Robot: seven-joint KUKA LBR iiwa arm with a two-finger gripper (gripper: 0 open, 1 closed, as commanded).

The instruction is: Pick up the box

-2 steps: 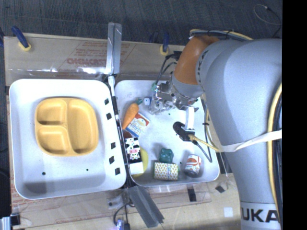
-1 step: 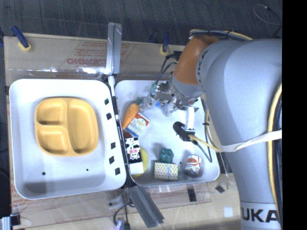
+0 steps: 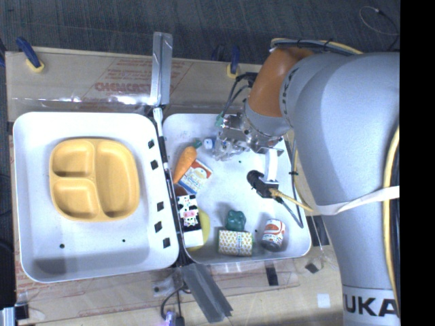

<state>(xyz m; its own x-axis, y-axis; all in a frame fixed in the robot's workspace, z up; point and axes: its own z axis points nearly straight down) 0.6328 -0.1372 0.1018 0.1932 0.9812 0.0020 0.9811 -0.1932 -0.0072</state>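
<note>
In the right bin, a small box with a yellow-green pattern lies near the front wall. A black-and-white cow-print carton lies along the left wall, with something yellow under its front end. An orange, white and blue packet lies beside a carrot. My gripper hangs over the back of this bin, just right of the carrot and well behind the patterned box. Nothing visible is held in it.
A green toy and a small can sit near the patterned box. The left bin holds a yellow divided plate. The grey arm covers the right bin's right side. A black cable end hangs over the bin's middle.
</note>
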